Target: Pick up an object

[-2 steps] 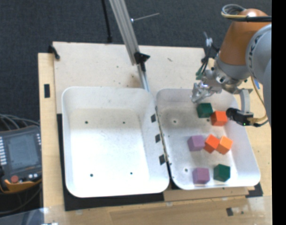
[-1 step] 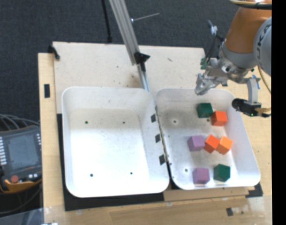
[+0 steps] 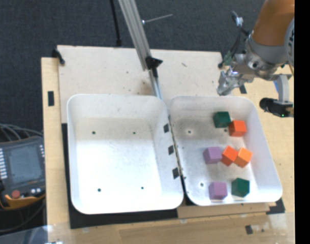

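The right bin [image 3: 193, 111] holds several small blocks. A dark green cube [image 3: 222, 119] and an orange cube [image 3: 238, 128] lie near its far right corner. A purple cube [image 3: 212, 154] sits mid-bin beside two touching orange cubes [image 3: 235, 156]. Near the front edge are another purple cube [image 3: 217, 190] and a second green cube [image 3: 240, 187]. My gripper [image 3: 225, 85] hangs above the bin's far rim, behind the first green cube, with nothing seen held in it.
The left bin [image 3: 79, 111] lies alongside the right one. A slanted metal pole [image 3: 137, 32] rises behind the bins. A teach pendant [image 3: 20, 166] sits off the bench's left side. A black fixture [image 3: 277, 107] juts out at right.
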Controlling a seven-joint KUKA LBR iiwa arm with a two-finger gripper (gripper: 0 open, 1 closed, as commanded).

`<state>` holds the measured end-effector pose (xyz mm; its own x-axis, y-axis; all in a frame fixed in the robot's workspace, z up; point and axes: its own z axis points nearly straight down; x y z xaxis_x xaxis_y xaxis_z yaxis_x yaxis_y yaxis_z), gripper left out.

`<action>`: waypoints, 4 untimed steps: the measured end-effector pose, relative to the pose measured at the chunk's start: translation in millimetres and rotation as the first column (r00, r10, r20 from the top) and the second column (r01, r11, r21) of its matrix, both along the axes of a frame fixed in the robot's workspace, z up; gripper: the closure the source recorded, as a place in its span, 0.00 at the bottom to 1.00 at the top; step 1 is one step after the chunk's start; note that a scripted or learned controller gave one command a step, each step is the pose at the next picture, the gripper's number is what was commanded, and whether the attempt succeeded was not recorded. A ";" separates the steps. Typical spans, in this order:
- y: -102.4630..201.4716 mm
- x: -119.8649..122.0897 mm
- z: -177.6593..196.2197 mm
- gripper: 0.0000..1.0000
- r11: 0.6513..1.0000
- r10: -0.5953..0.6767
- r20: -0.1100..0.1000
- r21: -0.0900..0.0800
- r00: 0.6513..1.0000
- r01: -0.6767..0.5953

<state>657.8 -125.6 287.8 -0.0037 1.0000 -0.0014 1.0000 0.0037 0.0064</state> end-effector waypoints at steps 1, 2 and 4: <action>50.0 -23.0 3.9 1.00 1.000 0.002 -0.006 0.002 1.000 -0.002; 98.7 -44.2 -14.8 1.00 1.000 0.002 -0.008 0.002 1.000 -0.002; 194.1 -92.2 -44.8 1.00 1.000 0.003 -0.008 0.002 1.000 -0.003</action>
